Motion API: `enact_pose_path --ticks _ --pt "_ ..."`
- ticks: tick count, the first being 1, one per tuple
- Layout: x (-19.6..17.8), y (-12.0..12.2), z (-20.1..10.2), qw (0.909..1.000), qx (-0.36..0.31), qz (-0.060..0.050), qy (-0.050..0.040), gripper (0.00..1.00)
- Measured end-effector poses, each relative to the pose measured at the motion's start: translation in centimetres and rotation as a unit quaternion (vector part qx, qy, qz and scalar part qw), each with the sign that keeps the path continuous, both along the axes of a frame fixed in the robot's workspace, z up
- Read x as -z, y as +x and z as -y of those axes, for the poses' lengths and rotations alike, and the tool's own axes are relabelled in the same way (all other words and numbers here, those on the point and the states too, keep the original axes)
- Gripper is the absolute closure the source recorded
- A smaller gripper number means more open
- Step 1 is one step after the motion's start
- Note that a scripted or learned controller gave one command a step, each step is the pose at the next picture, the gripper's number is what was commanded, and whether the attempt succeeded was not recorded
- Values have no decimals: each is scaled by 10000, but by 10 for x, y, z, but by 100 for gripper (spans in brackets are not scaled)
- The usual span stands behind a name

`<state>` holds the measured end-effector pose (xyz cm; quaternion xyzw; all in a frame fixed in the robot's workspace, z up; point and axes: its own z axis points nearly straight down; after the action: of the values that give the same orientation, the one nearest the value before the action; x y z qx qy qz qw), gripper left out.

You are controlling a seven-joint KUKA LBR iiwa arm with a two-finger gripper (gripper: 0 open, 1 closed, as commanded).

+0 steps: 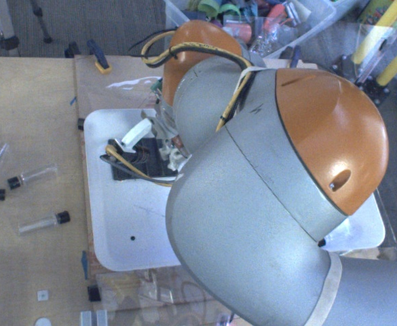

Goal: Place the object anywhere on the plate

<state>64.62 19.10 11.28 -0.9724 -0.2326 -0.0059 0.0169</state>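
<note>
Black against white plastic, a flat dark shape point(127, 170) lies in the upper part of the left white bin point(110, 250), directly under the tool end of the arm. It may be the object to be placed, or it may belong to the tool itself; the blur and the crowding there make it impossible to say. The pincer point(159, 148) sits just to the right of and slightly above this shape, pointing down into the bin, with a small white tab point(136, 133) jutting from it toward the upper left. Whether the pincer is released, clenched, or grasping anything cannot be told. The dark shape's long axis runs roughly left to right, with yellow and black cable looping over its left end. No plate can be made out, so the direction of the coming carry is unclear; judged from this, any move depends first on whether something is truly in the grip. A tiny dark speck point(131, 237) sits lower in the same bin, well apart. The grey arm point(252, 236) with its orange band point(334, 141) reaches in from the right and covers most of the scene, including nearly all of the second bin point(366, 231). On the wooden bench point(28, 100) to the left lie several clear vials point(43, 221) with black caps. Behind, a clear tub point(184, 9) holds bright toys.
</note>
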Motion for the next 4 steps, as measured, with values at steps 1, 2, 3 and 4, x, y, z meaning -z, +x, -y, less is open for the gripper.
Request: enact_pose_path --ticks 1,2,3,4 --pt "9 0 26 9998 135 -41 -172 0" --pt "22 -16 18 9907 1349 17 -156 0" --pt "24 -90 54 9915 1292 -56 -121 0" --pt "25 -54 3 9900 1391 -77 -223 0"
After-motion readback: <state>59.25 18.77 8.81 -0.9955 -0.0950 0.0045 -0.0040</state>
